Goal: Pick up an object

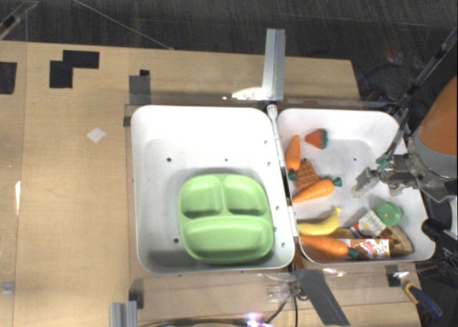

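Observation:
The right bin (pixel 358 131) holds several toy foods. A red strawberry (pixel 315 138) lies near the back, with an orange carrot (pixel 293 152) beside the left wall and a brown waffle piece (pixel 305 173) below it. A second carrot (pixel 313 190) lies mid-bin. A yellow banana (pixel 320 224), a third carrot (pixel 323 245), a red-labelled bottle (pixel 369 249) and a green-capped bottle (pixel 380 218) crowd the front. My gripper (pixel 367 177) hangs over the right half of this bin, right of the middle carrot and above the green-capped bottle, with nothing seen in its grasp.
The left bin (pixel 157 147) holds a green divided plate (pixel 225 217) at its front. A metal post (pixel 275 68) rises behind the divider between the bins. The arm's grey wrist and orange band (pixel 436 136) cover the right bin's right rim.

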`<state>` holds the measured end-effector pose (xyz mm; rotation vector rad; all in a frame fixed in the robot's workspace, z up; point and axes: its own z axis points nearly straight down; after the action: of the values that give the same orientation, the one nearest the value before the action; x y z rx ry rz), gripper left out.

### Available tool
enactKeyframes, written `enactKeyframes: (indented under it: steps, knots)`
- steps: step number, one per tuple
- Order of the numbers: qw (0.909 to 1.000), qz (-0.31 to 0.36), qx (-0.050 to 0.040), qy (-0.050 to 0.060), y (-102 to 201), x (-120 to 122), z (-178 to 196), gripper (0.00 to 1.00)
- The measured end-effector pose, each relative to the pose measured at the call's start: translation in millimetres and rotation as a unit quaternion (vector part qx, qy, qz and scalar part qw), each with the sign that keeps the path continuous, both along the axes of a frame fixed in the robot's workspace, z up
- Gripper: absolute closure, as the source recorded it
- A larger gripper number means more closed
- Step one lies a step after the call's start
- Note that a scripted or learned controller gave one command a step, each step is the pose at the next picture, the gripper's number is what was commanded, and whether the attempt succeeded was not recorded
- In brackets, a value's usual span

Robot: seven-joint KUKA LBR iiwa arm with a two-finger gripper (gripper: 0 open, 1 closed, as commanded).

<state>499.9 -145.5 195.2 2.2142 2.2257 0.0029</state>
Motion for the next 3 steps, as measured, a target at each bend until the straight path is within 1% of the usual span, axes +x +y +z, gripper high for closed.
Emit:
enactKeyframes:
  steps: [1,2,3]
  knots:
    - [0.9968,-0.08,-0.0001,-0.001,17,105,-102,0.0]
    - [0.9996,-0.027,0.0001,-0.002,62,171,-79,0.0]
    - [0.9989,0.046,-0.0007,-0.003,73,171,-7,0.0]
